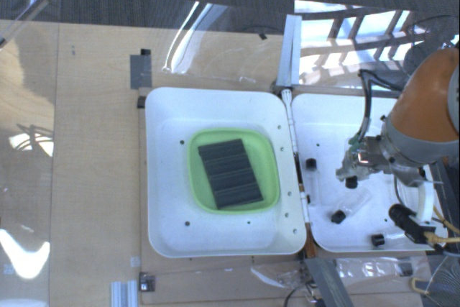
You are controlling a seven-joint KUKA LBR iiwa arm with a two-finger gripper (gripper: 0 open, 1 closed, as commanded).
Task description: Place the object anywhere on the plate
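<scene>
**Dark slab on the plate, claw away over the other bin**

I take the green plate as my landmark. It sits in the middle of the left bin, and a dark ribbed slab lies flat on it, inside the rim on every side. The slab's long axis runs from the plate's upper left toward its lower right, tilted a little off the bin's edges. If that slab is the object in question, I judge the placing already done: it rests wholly on the plate and nothing touches it.

The claw is well to the right of the plate, past the divider, low over the floor of the right bin. The arm, with its orange band, comes in from farther right still. The claw is small and partly hidden by the wrist hardware, so I cannot tell how it is set, and I see nothing that I could call gripped.

A few small dark bits lie on the right bin's floor, right of the plate: one just past the divider, one lower down beside a clear piece, one near the bottom edge. One of these could be the real object, but I cannot say which.

What the coming move turns on is direction: the plate lies to the left of the claw, across the divider. Any carry has to travel leftward and clear that raised rim between the bins.
</scene>
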